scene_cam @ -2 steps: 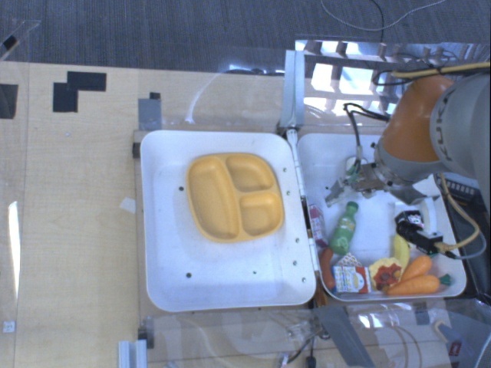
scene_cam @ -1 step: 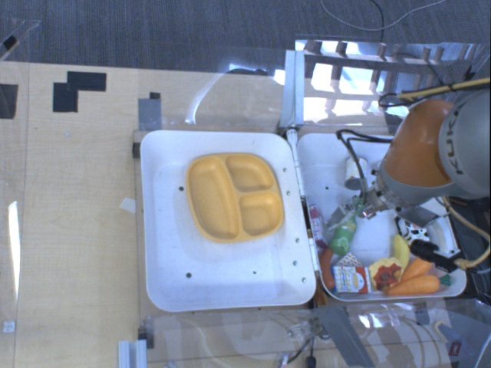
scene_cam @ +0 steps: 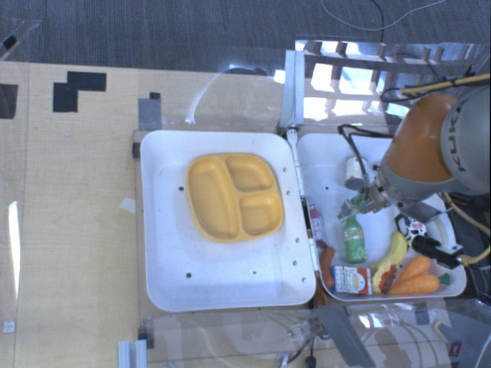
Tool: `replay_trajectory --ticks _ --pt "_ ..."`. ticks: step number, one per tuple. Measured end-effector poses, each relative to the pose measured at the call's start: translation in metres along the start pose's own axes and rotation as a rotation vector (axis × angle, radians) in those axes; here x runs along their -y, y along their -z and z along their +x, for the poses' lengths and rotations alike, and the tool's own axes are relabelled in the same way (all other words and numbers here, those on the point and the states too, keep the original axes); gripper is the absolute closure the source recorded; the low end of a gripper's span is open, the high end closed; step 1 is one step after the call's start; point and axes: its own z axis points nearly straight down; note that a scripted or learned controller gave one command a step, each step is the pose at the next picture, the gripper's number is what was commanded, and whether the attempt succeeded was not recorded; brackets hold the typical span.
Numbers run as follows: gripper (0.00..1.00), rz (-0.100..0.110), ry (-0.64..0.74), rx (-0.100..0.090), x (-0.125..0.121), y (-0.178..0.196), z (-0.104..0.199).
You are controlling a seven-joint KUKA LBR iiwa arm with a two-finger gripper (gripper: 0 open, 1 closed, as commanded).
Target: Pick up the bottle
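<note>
Gripper (scene_cam: 360, 203) hangs just above the green bottle (scene_cam: 354, 240) in the right bin (scene_cam: 322, 167) — finger state cannot be determined. Banana (scene_cam: 393, 253), carrots (scene_cam: 414, 276) crowd lower right; bin's upper left stays open.

The bench top (scene_cam: 77, 228) looks like pale wood or laminate with a smooth, matt face, and a few black matt patches (scene_cam: 78, 90) are stuck on it. Both white bins (scene_cam: 165, 282) look like smooth plastic with a soft sheen. The yellow divided plate (scene_cam: 234, 195) looks like matt plastic. The green bottle (scene_cam: 354, 240) seems to be glossy plastic, with a printed label. The banana (scene_cam: 393, 253) and carrots (scene_cam: 414, 277) look like smooth moulded plastic, and the small carton (scene_cam: 352, 280) like printed card. The arm's orange band (scene_cam: 420, 140) is smooth and slightly shiny. The frame (scene_cam: 383, 71) behind the bins is bright reflective metal. The floor (scene_cam: 192, 14) looks like dark, rough carpet.
</note>
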Motion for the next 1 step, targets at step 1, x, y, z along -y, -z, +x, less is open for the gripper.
replay_trajectory --ticks 1 --pt "1.00 0.015 -0.193 -0.003 -0.0539 0.1208 0.0176"
